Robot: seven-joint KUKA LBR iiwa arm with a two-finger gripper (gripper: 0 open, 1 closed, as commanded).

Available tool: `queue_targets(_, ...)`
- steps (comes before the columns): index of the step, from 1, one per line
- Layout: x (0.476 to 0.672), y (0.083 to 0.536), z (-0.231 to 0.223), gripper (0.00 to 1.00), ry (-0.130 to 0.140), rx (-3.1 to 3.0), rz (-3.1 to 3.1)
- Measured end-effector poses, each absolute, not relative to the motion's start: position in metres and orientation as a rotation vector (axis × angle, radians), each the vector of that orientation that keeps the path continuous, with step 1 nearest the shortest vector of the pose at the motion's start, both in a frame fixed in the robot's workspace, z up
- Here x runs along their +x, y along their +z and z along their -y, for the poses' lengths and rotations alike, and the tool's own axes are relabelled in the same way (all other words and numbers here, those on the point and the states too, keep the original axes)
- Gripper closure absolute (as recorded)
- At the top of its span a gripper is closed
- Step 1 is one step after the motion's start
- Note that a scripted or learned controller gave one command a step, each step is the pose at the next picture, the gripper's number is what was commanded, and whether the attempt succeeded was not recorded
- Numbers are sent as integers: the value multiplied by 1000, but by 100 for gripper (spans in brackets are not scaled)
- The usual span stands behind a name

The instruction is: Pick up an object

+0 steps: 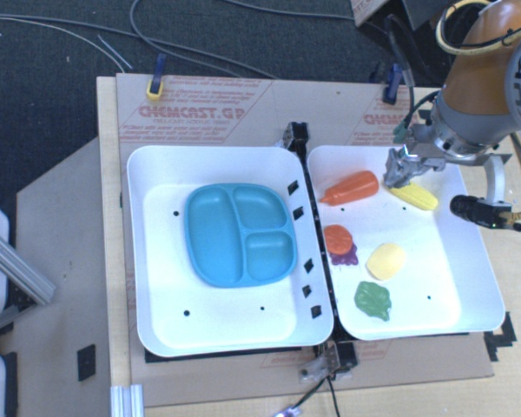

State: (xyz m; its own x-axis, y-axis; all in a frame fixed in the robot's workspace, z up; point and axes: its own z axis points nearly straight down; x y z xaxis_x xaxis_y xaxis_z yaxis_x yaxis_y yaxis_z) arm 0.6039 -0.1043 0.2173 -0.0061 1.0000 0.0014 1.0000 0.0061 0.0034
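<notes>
The right bin (469,307) holds several toy foods: an orange carrot (349,188), a yellow banana-like piece (415,197), an orange-and-purple piece (339,242), a pale yellow lemon (385,261) and a green leafy piece (372,300). My gripper (400,173) hangs over the bin's far side, between the carrot and the yellow piece, its tips close to the yellow piece's left end. Nothing shows between the fingers.
A blue divided plate (240,233) lies in the left bin (156,311). Black clips (306,259) line the divider between the bins. Blue clamps (155,82) hold the board's far edge, and cables run across the floor beyond it.
</notes>
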Motion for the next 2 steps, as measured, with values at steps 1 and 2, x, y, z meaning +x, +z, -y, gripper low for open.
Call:
queue_targets(1,591,217,47,100,0,2218,-2231)
queue_targets(2,585,212,-2,100,0,2218,-2230)
